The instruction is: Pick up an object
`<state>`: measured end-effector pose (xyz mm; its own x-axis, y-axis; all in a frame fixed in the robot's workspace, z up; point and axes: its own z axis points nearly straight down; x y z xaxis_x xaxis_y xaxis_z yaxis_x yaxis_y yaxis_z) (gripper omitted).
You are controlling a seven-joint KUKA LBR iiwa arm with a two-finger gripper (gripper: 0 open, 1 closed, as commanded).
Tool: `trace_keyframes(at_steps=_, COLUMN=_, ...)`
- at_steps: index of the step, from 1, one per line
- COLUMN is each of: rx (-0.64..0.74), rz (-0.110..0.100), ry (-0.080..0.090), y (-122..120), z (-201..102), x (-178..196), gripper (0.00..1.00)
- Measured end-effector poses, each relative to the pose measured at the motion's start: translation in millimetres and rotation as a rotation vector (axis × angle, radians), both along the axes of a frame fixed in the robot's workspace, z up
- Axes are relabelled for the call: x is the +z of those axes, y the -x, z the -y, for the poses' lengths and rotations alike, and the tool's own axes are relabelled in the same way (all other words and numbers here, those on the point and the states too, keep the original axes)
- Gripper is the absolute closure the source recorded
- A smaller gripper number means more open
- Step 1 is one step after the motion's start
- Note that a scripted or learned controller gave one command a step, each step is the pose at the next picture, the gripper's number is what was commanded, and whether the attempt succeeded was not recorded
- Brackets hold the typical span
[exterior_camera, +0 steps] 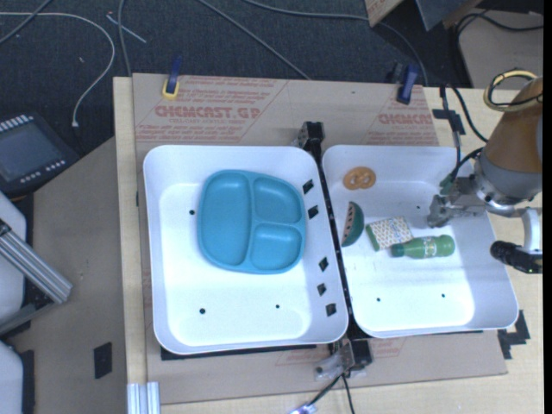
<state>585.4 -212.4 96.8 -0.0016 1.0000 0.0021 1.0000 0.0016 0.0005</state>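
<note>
The right bin (448, 309) holds a green bottle (423, 247) lying on its side, a speckled pale packet (388, 230) beside it, a watermelon slice (350, 223) against the left wall and a brown pretzel (360, 178) at the back. My gripper (440, 215) reaches in from the right and hangs just above and behind the bottle's right end. Its finger ends are small and dark against the bin. I see nothing held between them.
The left bin (172, 300) carries a blue divided plate (251, 221). Black clips line the seam between the bins (317, 231). Cables run across the dark floor behind the bench, and a cardboard box sits at the top right.
</note>
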Motion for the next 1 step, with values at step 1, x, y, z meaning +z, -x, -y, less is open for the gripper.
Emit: trace_keyframes(at_steps=1, rx=-0.001, rz=0.005, ry=0.004, y=-2.5, z=0.9, x=43.9, gripper=1.00)
